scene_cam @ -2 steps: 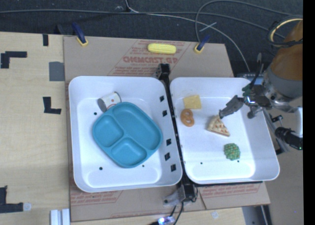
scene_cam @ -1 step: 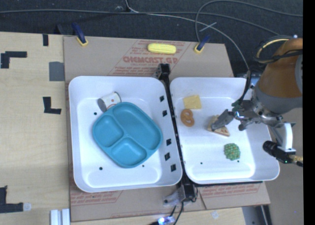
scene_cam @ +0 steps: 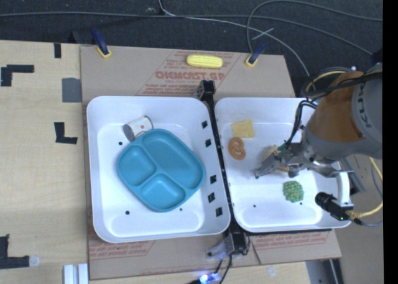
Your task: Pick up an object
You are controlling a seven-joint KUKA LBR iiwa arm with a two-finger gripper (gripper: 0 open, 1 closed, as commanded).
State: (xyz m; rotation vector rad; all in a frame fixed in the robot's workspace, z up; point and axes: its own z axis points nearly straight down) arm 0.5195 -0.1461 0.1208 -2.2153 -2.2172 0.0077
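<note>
— Where's the end effector (scene_cam: 264,168) right now?

— Low in the right bin (scene_cam: 261,214), its dark fingers pointing toward the divider between the two bins. From where I stand I can't tell whether they are spread or closed; they blur into one dark wedge. A small tan piece (scene_cam: 270,151) sits right against them, on the far side, but I can't say it is gripped.

— What lies closest to it?

— A green bumpy ball (scene_cam: 293,191), just behind the tip and to the near side, beside the wrist. Ahead of the tip, a little farther back, is a brown pretzel-shaped ring (scene_cam: 236,148), apart from the fingers. Beyond that ring, farther toward the back wall, lies a flat yellow square (scene_cam: 243,128).

— And the arm (scene_cam: 339,121) itself?

— It comes in behind the end effector from the bin's outer edge, grey with the orange band above the wrist, cables looping over it.

— Anything past the divider?

— The left bin (scene_cam: 102,214), well ahead of the tip. A blue three-compartment plate (scene_cam: 160,169) lies in its middle, and a small white cup (scene_cam: 138,128) on its side touches the plate's far corner.

— Outside the bins?

— A yellow corn cob (scene_cam: 204,61) rests on the cardboard sheet (scene_cam: 124,68) behind both bins, far from the tip. Two blue-and-yellow clamps (scene_cam: 101,45) pin that sheet to the counter (scene_cam: 31,152).
</note>
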